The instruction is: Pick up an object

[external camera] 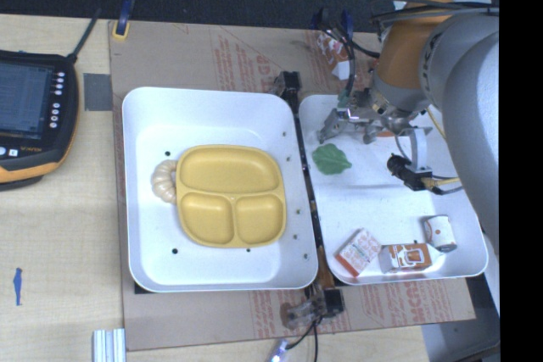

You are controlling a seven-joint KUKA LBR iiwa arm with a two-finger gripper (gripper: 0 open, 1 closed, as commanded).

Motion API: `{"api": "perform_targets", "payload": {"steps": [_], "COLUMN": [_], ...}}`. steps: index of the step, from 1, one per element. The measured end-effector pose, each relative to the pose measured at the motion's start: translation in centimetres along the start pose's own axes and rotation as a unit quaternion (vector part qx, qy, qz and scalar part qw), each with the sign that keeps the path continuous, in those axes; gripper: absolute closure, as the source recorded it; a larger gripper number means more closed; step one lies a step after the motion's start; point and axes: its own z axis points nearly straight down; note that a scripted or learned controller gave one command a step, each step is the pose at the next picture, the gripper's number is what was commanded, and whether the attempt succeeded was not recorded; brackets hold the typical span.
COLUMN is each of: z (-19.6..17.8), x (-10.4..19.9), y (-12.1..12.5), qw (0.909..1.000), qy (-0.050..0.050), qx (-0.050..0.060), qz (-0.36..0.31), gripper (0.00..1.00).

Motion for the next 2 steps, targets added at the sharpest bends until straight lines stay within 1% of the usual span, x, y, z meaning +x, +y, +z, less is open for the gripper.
{"api": "perform_targets", "payload": {"steps": [1,2], "z": [0.04,-0.01], "x": [0.0,0.06], "y": [-0.83,0.01], "qw": [1.0,1.0], "qy": [0.0,0.0], "qx": [0.001,0.0], "qz": [0.001,0.0], "gripper": [0.0,0.0]}}
